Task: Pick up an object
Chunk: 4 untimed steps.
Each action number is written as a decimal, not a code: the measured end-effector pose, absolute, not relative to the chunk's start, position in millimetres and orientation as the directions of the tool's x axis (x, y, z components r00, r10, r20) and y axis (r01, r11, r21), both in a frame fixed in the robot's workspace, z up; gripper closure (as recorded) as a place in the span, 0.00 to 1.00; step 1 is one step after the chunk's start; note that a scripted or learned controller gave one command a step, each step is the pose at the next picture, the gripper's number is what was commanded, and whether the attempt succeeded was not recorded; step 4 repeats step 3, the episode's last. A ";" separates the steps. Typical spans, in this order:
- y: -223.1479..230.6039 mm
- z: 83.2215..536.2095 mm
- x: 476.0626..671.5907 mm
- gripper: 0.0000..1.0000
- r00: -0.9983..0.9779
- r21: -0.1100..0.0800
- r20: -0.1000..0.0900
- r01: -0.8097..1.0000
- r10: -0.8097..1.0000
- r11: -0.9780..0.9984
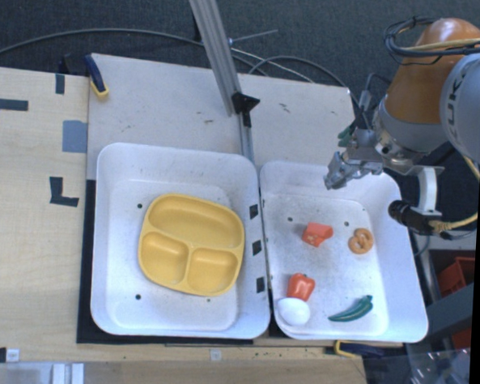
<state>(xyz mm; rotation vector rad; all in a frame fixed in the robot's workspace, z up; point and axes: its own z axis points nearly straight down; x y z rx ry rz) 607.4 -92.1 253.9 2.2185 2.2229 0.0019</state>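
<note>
An object for picking has yet to be singled out: five small candidates are seen lying in the right bin (399,237), while the left bin (108,220) is taken up by a yellow divided plate (191,244). The gripper (338,178) is seen over the far corner of the right bin, well apart from every item, and nothing is seen held by it; whether the jaws are spread or pressed together cannot be told at this angle. The broadest risk is judged to be a descent onto bare bin floor, since no item lies beneath the gripper. The green pepper (351,309), long and curved, lies near the near wall, so a finger could be blocked by that wall. The red pepper (301,287) and the white egg (293,312) are touching or nearly so in the near corner; one could be knocked aside, or both caught at once. The egg, being round and smooth, would likely be squeezed out. The orange-red block (318,233) stands alone and is judged safest. The small pretzel (361,241), flat and low, could be missed.
</note>
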 end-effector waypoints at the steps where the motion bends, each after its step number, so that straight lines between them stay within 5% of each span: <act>1: -29.4 252.9 616.6 1.00 -0.008 -0.001 0.002 1.000 1.000 0.008; 3: 74.8 236.6 645.8 1.00 -0.007 0.000 0.001 1.000 1.000 0.007; 4: 74.8 236.6 645.8 1.00 -0.007 0.000 0.001 1.000 1.000 0.007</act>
